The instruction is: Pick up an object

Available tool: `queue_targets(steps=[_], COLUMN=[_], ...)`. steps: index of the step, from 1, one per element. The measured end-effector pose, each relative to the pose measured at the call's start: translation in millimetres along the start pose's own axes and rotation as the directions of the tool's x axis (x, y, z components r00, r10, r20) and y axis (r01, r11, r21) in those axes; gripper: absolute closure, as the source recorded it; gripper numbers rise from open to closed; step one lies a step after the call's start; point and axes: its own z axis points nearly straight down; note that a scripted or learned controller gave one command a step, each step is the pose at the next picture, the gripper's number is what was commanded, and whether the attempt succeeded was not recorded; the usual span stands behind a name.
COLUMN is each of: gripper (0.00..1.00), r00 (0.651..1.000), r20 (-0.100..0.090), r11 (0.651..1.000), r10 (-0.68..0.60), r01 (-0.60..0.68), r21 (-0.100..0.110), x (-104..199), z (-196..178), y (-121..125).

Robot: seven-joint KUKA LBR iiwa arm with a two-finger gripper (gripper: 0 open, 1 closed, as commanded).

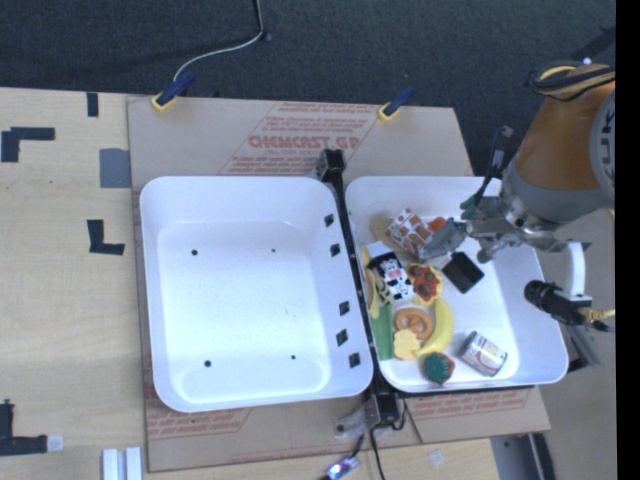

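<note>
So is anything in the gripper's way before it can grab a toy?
Nothing visible blocks it. The gripper hangs right above the pile in the right bin, beside the small printed box and the black block. The toys lie crowded together.

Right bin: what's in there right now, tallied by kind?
Food-shaped toys: 4, a yellow banana, a round brown piece, a red piece, a green piece
Printed boxes: 2, a red and white box, a black and white box
Cans: 1, a silver can
Flat black pieces: 1
Total: 8 I can tell apart; the pile is crowded.
</note>
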Motion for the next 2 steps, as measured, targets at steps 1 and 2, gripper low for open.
queue_targets(steps=[1, 2], gripper=[0.0, 0.0], r00=[1.0, 1.0], r20=[0.003, 0.008], r11=[1.0, 1.0], r10=[0.005, -0.005], r01=[-0.005, 0.005], r21=[0.005, -0.007], x=[-70, -7], z=[76, 129], y=[16, 64])
